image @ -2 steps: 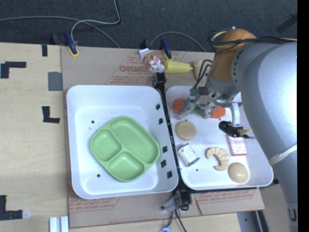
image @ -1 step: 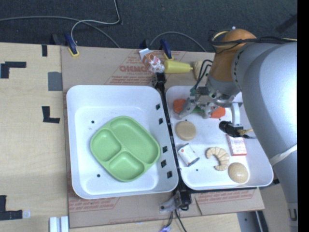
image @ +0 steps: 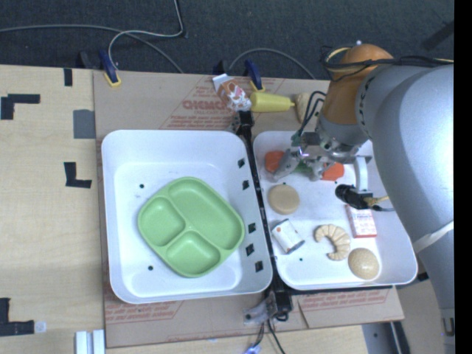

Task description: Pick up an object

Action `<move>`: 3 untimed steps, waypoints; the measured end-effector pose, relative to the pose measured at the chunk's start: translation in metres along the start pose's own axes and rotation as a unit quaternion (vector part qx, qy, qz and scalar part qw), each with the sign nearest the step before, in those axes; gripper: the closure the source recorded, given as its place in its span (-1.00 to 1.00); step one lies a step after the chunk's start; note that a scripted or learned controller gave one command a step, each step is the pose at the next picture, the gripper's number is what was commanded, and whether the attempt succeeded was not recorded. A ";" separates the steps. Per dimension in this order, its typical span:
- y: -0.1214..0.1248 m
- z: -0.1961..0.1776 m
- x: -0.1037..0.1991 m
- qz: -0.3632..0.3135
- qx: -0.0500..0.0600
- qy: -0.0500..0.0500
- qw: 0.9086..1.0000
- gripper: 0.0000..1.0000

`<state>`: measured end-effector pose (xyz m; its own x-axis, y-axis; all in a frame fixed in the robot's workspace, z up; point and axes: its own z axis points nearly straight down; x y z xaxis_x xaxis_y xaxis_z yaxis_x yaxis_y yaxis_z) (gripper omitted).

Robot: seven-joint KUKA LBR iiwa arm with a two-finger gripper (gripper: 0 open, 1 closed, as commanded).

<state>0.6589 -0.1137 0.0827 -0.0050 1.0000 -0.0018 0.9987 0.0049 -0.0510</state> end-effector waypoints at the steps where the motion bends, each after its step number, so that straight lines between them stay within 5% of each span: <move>1: -0.001 0.000 0.005 0.003 -0.001 -0.007 1.000 -1.00; 3: 0.000 0.000 0.003 0.001 -0.001 -0.003 1.000 -1.00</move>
<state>0.6585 -0.1112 0.0826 -0.0023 1.0000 -0.0086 0.9988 0.0019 -0.0497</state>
